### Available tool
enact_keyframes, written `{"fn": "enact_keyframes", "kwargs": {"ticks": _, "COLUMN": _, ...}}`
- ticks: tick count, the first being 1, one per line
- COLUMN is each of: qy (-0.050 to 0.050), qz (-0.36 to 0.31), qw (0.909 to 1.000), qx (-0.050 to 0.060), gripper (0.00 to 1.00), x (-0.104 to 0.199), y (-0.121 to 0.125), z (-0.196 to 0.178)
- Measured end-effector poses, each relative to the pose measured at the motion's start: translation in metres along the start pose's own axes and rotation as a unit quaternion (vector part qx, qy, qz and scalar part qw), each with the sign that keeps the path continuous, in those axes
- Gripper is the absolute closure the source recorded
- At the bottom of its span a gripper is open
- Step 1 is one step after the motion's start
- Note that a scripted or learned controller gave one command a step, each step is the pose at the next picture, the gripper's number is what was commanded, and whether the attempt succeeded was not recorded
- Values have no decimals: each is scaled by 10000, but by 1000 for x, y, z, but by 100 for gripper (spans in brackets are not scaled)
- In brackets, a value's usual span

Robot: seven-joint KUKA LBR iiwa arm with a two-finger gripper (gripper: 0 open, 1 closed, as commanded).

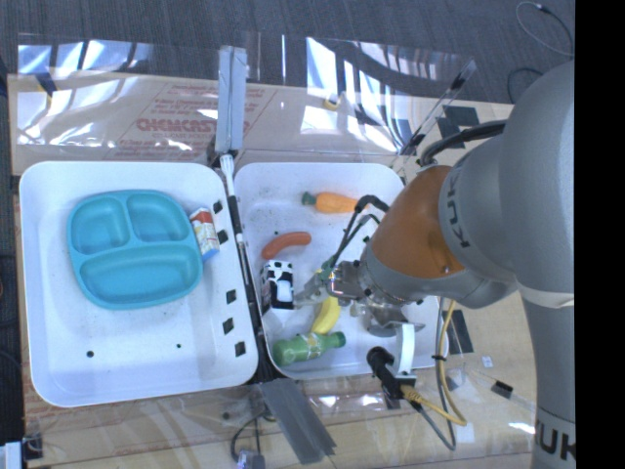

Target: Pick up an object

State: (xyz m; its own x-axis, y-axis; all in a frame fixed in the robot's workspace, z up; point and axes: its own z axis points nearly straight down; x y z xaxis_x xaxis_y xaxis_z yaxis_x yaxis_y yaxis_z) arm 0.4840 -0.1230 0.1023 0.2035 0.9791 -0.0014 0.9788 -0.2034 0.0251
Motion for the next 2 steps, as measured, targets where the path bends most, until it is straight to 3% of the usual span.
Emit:
{"fn": "enact_keyframes", "kwargs": {"ticks": 1, "qy": 3, "qz": -32, "qw": 10000, "qx": 1, "gripper": 100, "x": 1, "y": 1, "z": -9}}
{"fn": "enact_keyframes", "kwargs": {"ticks": 2, "qy": 1, "qz": -64, "qw": 10000, "qx": 9, "gripper": 100, "x": 2, "y": 2, "z": -18}}
